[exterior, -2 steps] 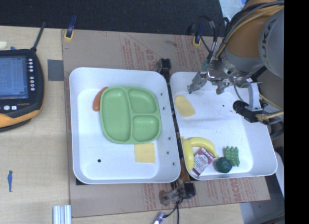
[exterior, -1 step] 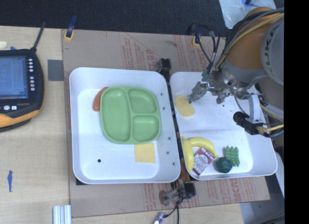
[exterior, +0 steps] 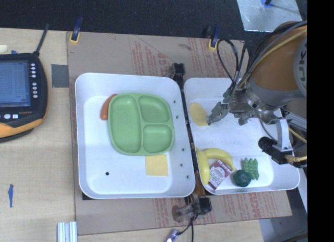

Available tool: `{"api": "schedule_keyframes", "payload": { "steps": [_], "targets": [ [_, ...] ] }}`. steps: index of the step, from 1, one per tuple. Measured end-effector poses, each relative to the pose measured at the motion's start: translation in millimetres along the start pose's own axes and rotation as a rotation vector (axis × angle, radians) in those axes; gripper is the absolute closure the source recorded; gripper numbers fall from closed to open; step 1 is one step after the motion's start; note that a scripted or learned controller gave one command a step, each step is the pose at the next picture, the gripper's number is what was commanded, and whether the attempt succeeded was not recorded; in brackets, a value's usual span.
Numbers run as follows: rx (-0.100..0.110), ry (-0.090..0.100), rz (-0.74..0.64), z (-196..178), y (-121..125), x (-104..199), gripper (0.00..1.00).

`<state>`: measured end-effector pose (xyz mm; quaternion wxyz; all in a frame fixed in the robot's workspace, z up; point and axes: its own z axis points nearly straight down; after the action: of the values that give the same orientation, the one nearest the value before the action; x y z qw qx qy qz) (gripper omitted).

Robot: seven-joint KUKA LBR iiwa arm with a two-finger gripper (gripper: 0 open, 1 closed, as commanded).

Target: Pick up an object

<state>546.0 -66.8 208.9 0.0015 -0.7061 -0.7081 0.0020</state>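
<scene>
My gripper (exterior: pixel 229 118) hangs over the upper part of the right bin (exterior: pixel 237 141), its two dark fingers spread apart and open with nothing between them. Its left fingertip sits just right of a pale yellow round piece (exterior: pixel 198 113) lying by the bin's left wall. Along the front of that bin lie a banana (exterior: pixel 211 158), a red and white packet (exterior: pixel 218 176), a dark green round item (exterior: pixel 241 178) and a light green bumpy item (exterior: pixel 252 167).
The left bin (exterior: pixel 91 176) holds a green divided plate (exterior: pixel 141 123), an orange-red item (exterior: pixel 105 108) peeking out at the plate's left, and a yellow square slice (exterior: pixel 157 165). A handheld control pendant (exterior: pixel 18 95) lies at the far left. Cables loop above the wrist.
</scene>
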Motion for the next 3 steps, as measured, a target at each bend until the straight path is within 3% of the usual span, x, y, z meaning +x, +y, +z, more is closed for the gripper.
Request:
{"api": "schedule_keyframes", "payload": {
  "steps": [1, 2, 3],
  "targets": [
    [0.0, 0.0, -0.002, 111, -64, -31, 0.0],
    [0.0, -0.001, -0.006, 100, -63, -32, 1.0],
    [-0.004, 0.0, 0.0, 19, -65, -90, 1.0]
  ]
}}
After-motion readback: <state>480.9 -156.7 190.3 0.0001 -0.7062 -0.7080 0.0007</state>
